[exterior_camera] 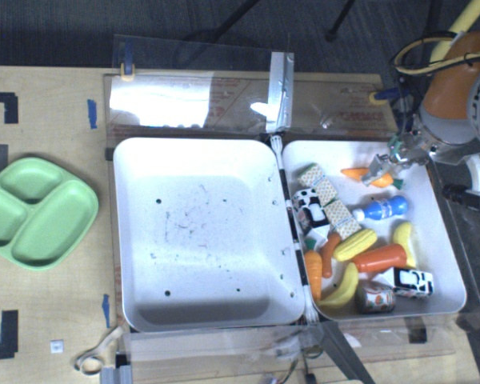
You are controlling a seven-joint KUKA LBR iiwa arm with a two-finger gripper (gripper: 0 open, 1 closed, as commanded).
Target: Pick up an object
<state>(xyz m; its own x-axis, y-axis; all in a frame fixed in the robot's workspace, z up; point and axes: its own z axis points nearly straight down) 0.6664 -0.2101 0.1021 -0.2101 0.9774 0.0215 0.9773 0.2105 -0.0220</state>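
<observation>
The arm (456,94) reaches in from the right, its orange band above the wrist, and its hand (394,157) hangs over the far right corner of the right bin (452,250). Whether the hand is released or clenched cannot be told; the tips are too small and cluttered to read. Just below the hand lies a small orange carrot (366,176) with a green end, near or touching the tips, but nothing is clearly seen gripped.

The right bin holds the pile of toy objects. A blue and white bottle (384,210) lies near the middle right. 2 checkered packets (332,206) lie along the left side, with a black and white box (310,210) beside them. Lower down are a yellow banana (354,244), an orange-red tube (379,258), another banana (342,290), a small can (375,298) and a black and white carton (412,281) close to the near wall.

The left bin (200,230) sits just beside the right one, their walls touching. On the wooden table (48,102), well to the left, rests a green 3-compartment tray (37,212).
</observation>
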